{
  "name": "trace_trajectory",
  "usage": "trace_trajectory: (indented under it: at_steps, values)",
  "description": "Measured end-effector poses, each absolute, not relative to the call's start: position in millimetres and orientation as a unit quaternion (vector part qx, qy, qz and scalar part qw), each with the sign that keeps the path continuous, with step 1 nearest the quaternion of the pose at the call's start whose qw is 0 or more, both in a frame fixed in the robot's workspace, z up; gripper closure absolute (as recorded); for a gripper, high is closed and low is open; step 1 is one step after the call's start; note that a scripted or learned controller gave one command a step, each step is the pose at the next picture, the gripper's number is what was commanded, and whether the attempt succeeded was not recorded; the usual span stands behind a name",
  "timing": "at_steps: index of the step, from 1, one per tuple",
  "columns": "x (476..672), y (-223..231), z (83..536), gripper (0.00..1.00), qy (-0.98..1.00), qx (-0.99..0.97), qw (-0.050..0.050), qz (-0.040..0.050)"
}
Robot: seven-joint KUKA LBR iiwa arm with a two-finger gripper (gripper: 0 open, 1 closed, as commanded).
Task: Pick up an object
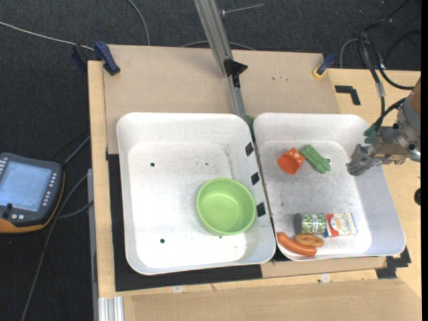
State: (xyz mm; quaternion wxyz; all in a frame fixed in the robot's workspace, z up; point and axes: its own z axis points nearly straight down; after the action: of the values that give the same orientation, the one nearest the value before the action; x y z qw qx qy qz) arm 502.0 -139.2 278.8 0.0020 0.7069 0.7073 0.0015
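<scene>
Gripper (359,162): over the right bin (374,199) at its far right side, nothing visibly between its fingers; whether they are spread or pressed together I cannot tell. Just left of it: green pickle-like toy (315,158), then red cup (291,162). Nearer the front: can (326,224), hot dog (297,244); green bowl (226,206) well to its left in the left bin (167,179).

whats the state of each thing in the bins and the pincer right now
green bowl: upright, open side up, alone in the left bin
orange cup: tipped on its side in the right bin
green pickle-shaped toy: lying flat, touching the cup
can: on its side
small carton: lying flat beside the can
hot dog toy: lying against the front wall
pincer: above the right bin's right edge, holding nothing visible
</scene>
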Motion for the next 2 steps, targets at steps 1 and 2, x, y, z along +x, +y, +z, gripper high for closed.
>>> trace_trajectory:
  at_steps: [1, 2]
  values:
    - [510.9, -79.6, 273.0, 1.0, 0.709, 0.705, 0.0, 0.0005]
    - [519.5, -23.9, 271.7, 1.0, 0.709, 0.705, 0.0, 0.0005]
